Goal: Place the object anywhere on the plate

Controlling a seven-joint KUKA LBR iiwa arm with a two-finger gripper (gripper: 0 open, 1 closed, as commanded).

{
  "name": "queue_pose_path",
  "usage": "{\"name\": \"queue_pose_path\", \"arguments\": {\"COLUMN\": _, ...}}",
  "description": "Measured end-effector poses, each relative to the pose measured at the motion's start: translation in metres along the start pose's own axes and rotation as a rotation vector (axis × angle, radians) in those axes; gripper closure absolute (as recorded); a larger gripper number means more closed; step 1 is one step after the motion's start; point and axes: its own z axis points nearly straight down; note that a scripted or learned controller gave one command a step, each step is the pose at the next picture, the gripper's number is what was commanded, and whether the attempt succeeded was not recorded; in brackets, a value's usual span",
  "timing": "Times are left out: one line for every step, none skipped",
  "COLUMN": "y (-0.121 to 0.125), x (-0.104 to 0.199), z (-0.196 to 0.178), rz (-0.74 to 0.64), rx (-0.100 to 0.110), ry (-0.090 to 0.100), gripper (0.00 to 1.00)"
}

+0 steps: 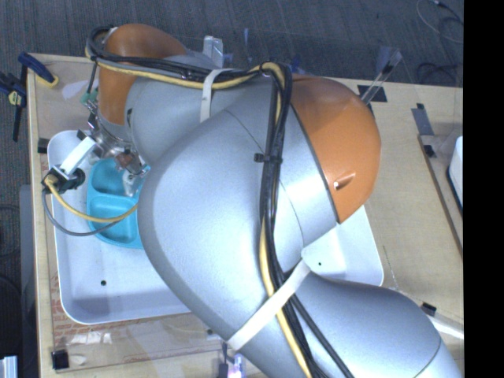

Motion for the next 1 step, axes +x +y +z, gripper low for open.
{"name": "queue_pose_path", "arguments": {"y": -0.0029, "x": 0.0025, "z": -0.0052, "rz": -0.007, "rx": 0.004, "ry": 0.002, "gripper": 1.00}}
